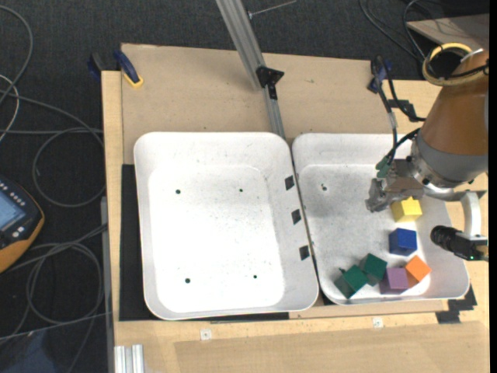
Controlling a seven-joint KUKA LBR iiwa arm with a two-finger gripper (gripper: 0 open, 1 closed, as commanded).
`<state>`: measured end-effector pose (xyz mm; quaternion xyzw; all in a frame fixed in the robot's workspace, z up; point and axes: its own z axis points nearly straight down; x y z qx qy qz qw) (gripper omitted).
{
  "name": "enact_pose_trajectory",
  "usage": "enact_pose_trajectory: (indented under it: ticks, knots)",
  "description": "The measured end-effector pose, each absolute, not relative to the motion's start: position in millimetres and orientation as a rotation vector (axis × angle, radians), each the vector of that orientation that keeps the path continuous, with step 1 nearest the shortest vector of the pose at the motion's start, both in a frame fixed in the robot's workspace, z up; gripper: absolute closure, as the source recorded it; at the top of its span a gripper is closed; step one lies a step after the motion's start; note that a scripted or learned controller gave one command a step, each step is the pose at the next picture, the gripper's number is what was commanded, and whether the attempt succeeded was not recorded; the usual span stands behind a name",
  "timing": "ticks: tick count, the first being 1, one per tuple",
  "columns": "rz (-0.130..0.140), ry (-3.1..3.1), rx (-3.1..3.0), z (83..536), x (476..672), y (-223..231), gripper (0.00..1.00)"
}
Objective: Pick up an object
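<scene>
While the arm hangs over the right-hand shallow white plastic bin (334, 208), we judge the task to be at the approach step: nothing is lifted yet. We cannot tell how far the grey metal pincer (378, 196) is parted, and we see nothing held in it.

Counting from the near edge of the bench outward, we find:

1. Two dark green blocks (362, 274), below the pincer and slightly to its left, touching each other at the bin's near wall.
2. One purple block (396, 279), just right of the green pair.
3. One orange block (418, 268), touching the purple block's right side.
4. One blue cube (403, 241), below and right of the pincer.
5. One yellow cube (407, 208), just beside the pincer on its right. We judge this the likeliest target.

That makes six blocks, all in the right-hand bin.

We also count two bins. The left-hand shallow white plastic bin (155, 208) lies well to the pincer's left.

In our judgement the next move calls for a short shift rightward to centre on the yellow cube, then a straight descent and a firm close.
</scene>
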<state>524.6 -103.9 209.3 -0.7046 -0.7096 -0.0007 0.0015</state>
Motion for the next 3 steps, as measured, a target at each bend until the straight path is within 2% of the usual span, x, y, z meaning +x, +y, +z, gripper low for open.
enact_pose_trajectory:
  ticks: [3]
  knots:
    - [-0.004, -2.229, -2.212, 205, 549.2, 49, 1.00]
